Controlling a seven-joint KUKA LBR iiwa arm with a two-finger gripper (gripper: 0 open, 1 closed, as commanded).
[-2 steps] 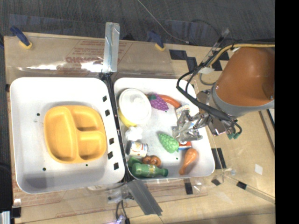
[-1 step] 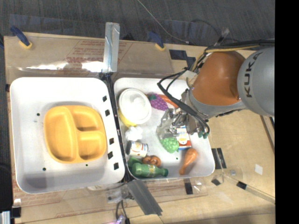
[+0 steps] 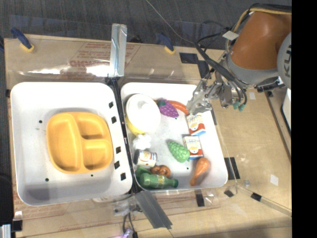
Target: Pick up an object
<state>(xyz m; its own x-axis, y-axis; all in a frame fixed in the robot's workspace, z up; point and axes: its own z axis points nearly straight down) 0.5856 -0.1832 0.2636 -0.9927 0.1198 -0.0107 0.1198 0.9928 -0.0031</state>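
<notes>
The right bin holds several toys. A white bowl on a yellow dish lies at its back left, with purple grapes and a small orange piece beside it. Two red and white cartons lie along the right side. In the middle is a green bumpy toy, and an orange carrot sits at the front right. A green bottle, a brown pretzel and a small can lie at the front left. My gripper hangs over the bin's back right corner, just above the upper carton, holding nothing that I can see.
The left bin holds a yellow divided tray. A metal divider strip stands upright between the bins at the back. Cables run from the arm across the bench behind the right bin.
</notes>
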